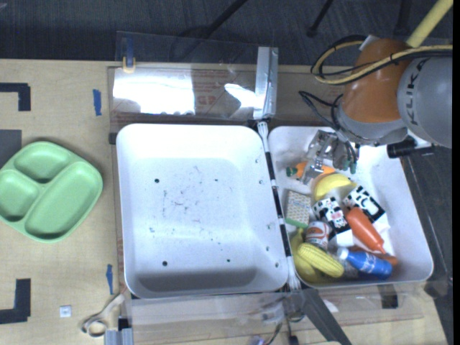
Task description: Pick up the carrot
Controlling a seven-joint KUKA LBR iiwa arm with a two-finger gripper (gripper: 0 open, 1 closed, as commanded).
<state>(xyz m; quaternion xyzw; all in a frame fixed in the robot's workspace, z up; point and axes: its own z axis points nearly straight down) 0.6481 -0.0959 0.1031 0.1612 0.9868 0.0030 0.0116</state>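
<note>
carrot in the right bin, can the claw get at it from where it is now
Probably yes. The claw hangs over the right bin's far end, and the carrot lies on top of the pile nearer the front, with nothing over it. The yellow toy and checkered item crowd its side, though.

Your arm (431, 95) is grey with black lettering, an orange band (377, 77), looping yellow-black cables (345, 63) and a metallic claw (332, 153).
</note>
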